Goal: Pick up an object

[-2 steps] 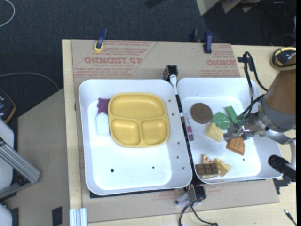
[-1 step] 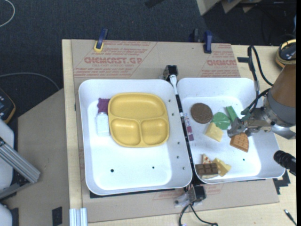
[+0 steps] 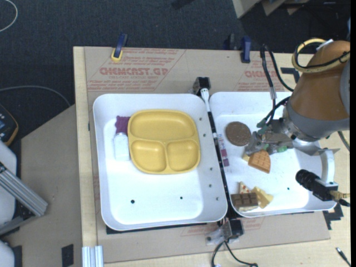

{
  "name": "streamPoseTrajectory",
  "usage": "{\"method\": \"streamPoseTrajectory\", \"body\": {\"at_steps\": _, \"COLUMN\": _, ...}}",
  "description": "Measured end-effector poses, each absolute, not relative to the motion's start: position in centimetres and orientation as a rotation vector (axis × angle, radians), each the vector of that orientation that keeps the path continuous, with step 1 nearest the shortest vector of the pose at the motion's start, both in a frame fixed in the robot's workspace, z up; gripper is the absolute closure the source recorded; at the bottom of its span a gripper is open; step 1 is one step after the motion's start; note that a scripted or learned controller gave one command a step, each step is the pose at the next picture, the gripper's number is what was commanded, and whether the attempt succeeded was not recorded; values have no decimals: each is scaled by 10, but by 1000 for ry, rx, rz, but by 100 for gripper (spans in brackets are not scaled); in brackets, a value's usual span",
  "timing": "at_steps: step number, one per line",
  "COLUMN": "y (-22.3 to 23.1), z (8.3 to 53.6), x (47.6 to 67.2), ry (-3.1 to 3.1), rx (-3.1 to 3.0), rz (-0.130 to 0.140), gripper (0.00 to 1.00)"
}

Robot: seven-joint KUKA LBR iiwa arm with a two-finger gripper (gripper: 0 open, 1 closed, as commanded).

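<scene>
My gripper hangs low in the right bin, reaching in from the right. It is just above a tan waffle-like wedge and just right of a round brown cookie. A small green thing peeks out under the wrist, partly hidden. At the front of this bin lies a pile of brown and tan chocolate-like blocks. A thin pen-like stick lies along the bin's left wall.
The left bin holds a yellow divided plate, with a purple thing and a white thing against its left side. Blue clamps sit at the bench's back edge.
</scene>
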State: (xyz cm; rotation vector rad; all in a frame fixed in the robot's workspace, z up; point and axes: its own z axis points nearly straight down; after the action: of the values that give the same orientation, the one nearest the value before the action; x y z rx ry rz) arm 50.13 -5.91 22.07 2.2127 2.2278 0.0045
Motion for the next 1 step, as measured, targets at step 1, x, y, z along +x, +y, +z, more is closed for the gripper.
{"method": "streamPoseTrajectory", "body": {"at_steps": 1, "y": -61, "z": 219, "x": 515, "ry": 2221, "rx": 2218, "rz": 3, "gripper": 100}}
